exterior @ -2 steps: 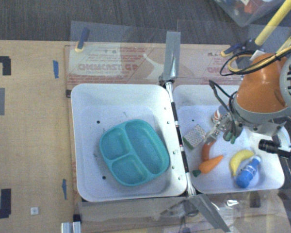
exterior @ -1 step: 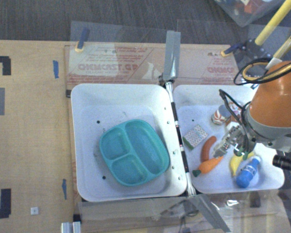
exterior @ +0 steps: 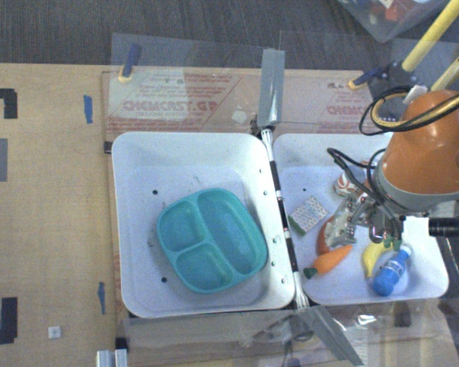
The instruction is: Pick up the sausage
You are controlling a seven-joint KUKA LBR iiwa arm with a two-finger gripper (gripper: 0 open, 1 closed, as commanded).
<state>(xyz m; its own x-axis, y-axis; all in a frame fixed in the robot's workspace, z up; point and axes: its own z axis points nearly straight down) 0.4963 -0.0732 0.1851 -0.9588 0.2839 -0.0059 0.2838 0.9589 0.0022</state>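
The arm [exterior: 424, 155] reaches in from the right over the right bin [exterior: 306, 159], its gripper [exterior: 350, 222] lowered among the things lying there. Whether the gripper is spread or pressed together cannot be told, as the metal parts blur into one another. The sausage [exterior: 324, 237], a reddish-brown piece, lies just left of the gripper, touching or nearly touching it. Just near of it lies a carrot [exterior: 330, 260], and to the right a banana [exterior: 372, 257] beside a blue bottle [exterior: 389, 274]. A small checked sponge [exterior: 307, 214] lies further left. The left bin [exterior: 138, 159] holds a teal divided plate [exterior: 211, 239].
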